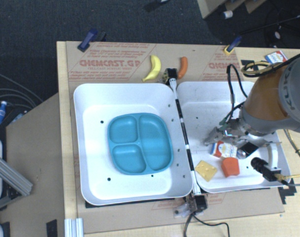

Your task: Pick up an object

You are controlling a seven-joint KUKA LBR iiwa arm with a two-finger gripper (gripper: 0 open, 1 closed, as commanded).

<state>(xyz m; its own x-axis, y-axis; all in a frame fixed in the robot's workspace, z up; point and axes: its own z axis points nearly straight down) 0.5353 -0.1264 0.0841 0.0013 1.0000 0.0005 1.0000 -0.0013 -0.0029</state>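
The scene is lit evenly and fairly brightly from overhead. The two white bins, the left bin (90, 147) and the right bin (199, 102), are rendered close to overexposed, and little surface detail is kept on their floors. A soft sheen is seen on the blue divided plate (140, 143). Only faint, short shadows are cast along the inner walls of the bins and under the arm (271, 102) at the right edge of the bench. The dark floor beyond the far edge of the bench (115, 63) is left dim. Focus is moderate throughout; small items and printed lettering are slightly soft, and mild grain is visible.
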